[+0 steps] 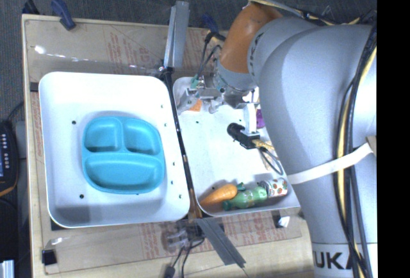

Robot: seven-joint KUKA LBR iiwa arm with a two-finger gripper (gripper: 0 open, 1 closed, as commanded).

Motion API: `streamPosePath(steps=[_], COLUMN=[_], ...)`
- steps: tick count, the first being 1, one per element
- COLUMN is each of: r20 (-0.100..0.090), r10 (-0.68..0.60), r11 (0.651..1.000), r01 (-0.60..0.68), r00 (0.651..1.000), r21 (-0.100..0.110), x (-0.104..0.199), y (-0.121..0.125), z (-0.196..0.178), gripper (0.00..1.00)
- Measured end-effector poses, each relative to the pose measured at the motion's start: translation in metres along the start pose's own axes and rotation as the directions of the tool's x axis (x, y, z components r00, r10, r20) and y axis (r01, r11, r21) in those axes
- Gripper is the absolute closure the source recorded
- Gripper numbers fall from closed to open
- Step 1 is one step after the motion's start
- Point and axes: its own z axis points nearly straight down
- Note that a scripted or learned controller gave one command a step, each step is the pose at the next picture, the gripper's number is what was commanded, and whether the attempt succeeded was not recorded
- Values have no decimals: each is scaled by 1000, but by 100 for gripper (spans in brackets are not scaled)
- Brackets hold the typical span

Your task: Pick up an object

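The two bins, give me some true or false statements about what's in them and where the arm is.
1. A blue divided plate lies in the left bin. True.
2. The carrot lies in the left bin. False: it lies in the right bin, at its near edge.
3. A green bottle lies beside the carrot. True.
4. The gripper is over the blue plate. False: it is at the right bin's far corner.

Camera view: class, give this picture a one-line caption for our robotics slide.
Grey arm's pincer reaches into the right bin's far corner; blue divided plate sits in the left bin.
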Motion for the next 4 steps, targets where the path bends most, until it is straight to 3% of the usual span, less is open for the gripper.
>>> streamPosePath(steps=[1, 2, 3, 4], r20=[1, 1, 2, -1], r10=[-12, -22, -23, 3], r11=[1000, 1000, 1000, 1000], r01=[12, 22, 23, -3], r00=[1000, 1000, 1000, 1000], r21=[2, 3, 4, 4], x=[3, 5, 5, -5], y=[1, 1, 1, -87], z=[-10, -20, -20, 1], gripper=[100, 100, 0, 0])
